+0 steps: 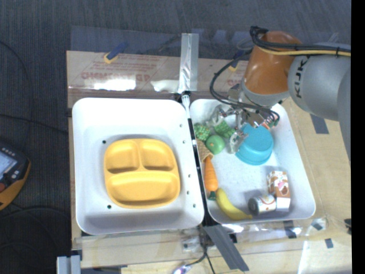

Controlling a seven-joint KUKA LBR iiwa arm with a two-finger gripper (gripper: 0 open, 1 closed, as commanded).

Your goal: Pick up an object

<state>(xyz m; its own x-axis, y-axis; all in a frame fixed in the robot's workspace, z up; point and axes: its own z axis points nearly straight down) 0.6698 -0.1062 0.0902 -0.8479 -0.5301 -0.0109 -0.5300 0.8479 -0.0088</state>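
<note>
Above the right bin (302, 178), fingers (242, 131) near blue bowl (255, 145).

Jaws (238, 131) low in right bin (302, 176), seemingly beside blue bowl (255, 145) and green apple (215, 144).

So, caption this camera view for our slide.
Gripper hovers over right bin beside blue bowl.

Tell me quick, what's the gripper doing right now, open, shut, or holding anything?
Gripper: cannot be told; it sits low in the right white bin, between the green toy vegetables and the blue plastic cup.
</note>
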